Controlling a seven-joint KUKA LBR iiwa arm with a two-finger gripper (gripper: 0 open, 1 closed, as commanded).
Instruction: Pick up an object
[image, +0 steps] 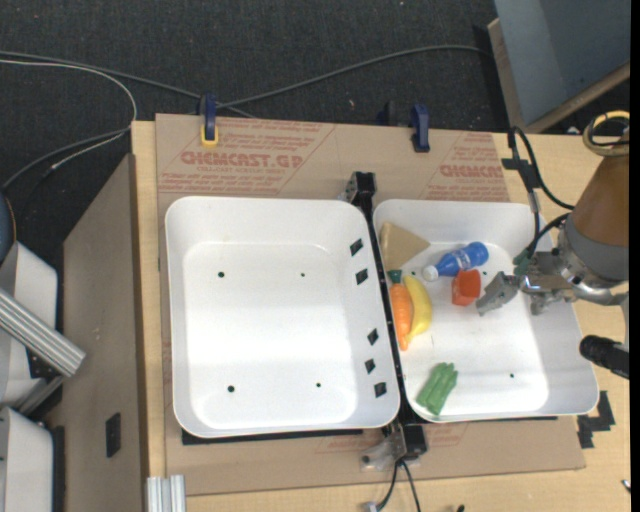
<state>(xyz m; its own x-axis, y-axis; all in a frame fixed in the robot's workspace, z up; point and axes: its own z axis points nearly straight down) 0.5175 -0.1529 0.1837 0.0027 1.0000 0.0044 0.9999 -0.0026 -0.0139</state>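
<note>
The right bin (520, 395) holds several small objects. A tan wedge (402, 243) lies at its back left, with a blue bottle (461, 259) to its right and a red block (466, 288) just in front of the bottle. An orange carrot (401, 314) and a yellow banana (418, 305) lie side by side along the left wall. A green object (437, 388) rests near the front. My gripper (516, 298) hangs over the right part of this bin, just right of the red block, open with nothing between its fingers.
The left bin (200, 300) sits beside the right one, split from it by a black divider (378, 300) with clips. Both rest on a cardboard sheet (300, 150) held by clamps at the back. Cables run along the bench's right side.
</note>
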